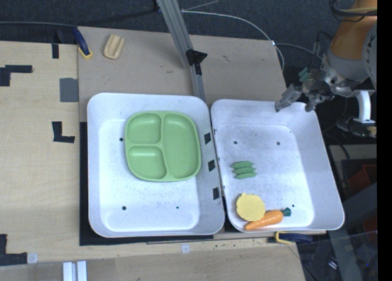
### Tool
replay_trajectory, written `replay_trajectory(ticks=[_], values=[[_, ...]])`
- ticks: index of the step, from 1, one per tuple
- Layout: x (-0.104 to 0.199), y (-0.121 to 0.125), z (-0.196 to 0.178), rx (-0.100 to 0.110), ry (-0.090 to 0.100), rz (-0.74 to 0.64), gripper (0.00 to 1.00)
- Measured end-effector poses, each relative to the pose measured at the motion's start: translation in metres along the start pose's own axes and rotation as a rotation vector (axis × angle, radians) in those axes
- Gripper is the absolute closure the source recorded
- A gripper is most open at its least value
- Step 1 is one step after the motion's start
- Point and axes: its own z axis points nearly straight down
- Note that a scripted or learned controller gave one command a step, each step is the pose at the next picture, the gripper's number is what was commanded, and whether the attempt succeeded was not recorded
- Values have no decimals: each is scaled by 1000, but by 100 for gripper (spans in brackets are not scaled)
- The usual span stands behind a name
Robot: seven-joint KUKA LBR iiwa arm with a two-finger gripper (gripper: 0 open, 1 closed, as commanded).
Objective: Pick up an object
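Nearest you, along the front wall of the right bin, lie three small things close together: an orange toy carrot resting almost level with its leafy green tip toward the right, a round yellow piece touching it from just behind, and, further back near the bin's middle, a small green pea pod whose long axis runs left to right. Beside this bin on the left sits the left bin, which holds a pale green divided plate with three compartments, nothing in any of them. Further back, at the far right corner of the right bin, the gripper hangs above the rim, carrying nothing. Its two fingers stand slightly apart, pointing down and toward the left. From those fingers, every candidate lies toward you and to the left: the pea pod is the closest, and the carrot and yellow piece sit well apart from the gripper at the opposite wall. By my judgement, a grasp across the pod's short width suits best. Beyond the bins, a tan block rests on the bench.
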Motion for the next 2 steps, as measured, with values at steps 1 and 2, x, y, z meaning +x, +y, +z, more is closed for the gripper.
replay_trajectory(ticks=[1,2], values=[[2,-2,65,3,1,-1,0],[3,-2,110,-4,-1,-2,0]])
